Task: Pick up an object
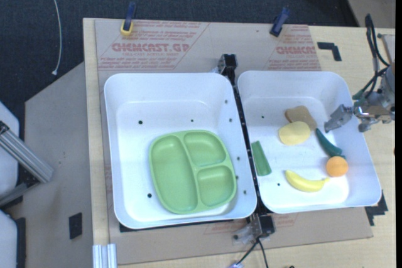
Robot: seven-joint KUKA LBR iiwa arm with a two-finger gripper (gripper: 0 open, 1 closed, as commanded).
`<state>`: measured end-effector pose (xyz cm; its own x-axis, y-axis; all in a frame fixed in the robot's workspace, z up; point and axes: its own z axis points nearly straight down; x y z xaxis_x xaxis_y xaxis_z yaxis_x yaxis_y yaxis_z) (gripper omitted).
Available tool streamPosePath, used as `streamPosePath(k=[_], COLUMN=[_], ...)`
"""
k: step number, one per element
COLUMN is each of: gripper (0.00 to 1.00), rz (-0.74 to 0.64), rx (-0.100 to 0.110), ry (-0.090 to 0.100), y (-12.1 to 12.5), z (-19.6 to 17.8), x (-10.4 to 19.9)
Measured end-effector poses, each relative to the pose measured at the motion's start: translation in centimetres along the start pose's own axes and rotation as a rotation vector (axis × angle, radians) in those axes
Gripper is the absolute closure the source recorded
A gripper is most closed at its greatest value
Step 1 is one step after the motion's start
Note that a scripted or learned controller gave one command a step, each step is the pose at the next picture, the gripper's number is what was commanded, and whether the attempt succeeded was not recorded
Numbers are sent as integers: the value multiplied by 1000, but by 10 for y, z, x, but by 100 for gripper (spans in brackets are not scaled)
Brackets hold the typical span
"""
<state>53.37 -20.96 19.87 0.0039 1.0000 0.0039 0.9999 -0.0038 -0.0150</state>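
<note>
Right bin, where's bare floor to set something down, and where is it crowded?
In the right bin, the far strip above the tan piece is bare, as is the near-left corner between the green block and banana. It is crowded mid-right: yellow lump, teal piece, orange, with the gripper there.

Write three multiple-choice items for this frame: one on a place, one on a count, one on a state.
1. Where is the green divided plate?
A. left bin
B. right bin
C. on the cardboard

2. How many compartments does the plate have?
A. two
B. three
C. five

3. How does the banana lie?
A. between the gripper's fingers
B. on the plate
C. loose on the right bin's floor

Answers:
1 A, it lies flat in the left bin.
2 B, one long and two smaller.
3 C, the gripper is near the right bin's far rim, apart from it.
</note>
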Motion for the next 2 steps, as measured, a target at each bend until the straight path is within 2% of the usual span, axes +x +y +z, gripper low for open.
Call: streamPosePath(k=[1,2], gripper=[0,0], rz=[-4,-3], rx=[-15,-10], ry=[-4,-2], y=[3,1], z=[-8,54], x=[1,0])
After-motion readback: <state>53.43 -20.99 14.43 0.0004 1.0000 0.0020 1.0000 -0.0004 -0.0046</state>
